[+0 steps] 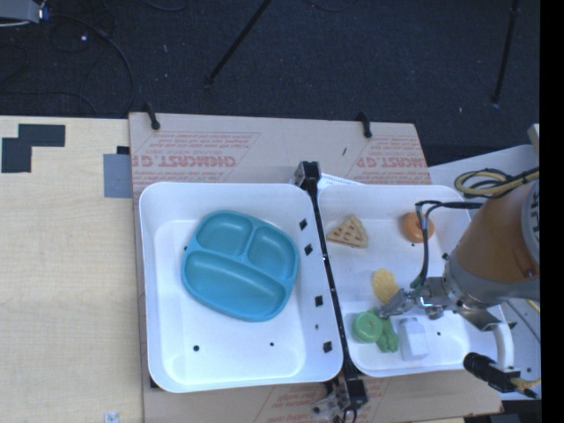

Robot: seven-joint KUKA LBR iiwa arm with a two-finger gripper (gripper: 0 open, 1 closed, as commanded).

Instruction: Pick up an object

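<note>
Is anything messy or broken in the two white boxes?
Nothing looks broken or spilled. The blue plate sits crooked in the left bin, turned at a slant to its walls. In the right bin, the waffle piece, orange piece, yellow piece and green toy lie scattered.

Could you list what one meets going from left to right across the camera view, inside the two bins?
Blue divided plate → waffle-shaped wedge → green toy → yellow piece → orange round piece.

Single fixed camera above bench (70,263), slanted down, both bins (167,236) framed.
</note>
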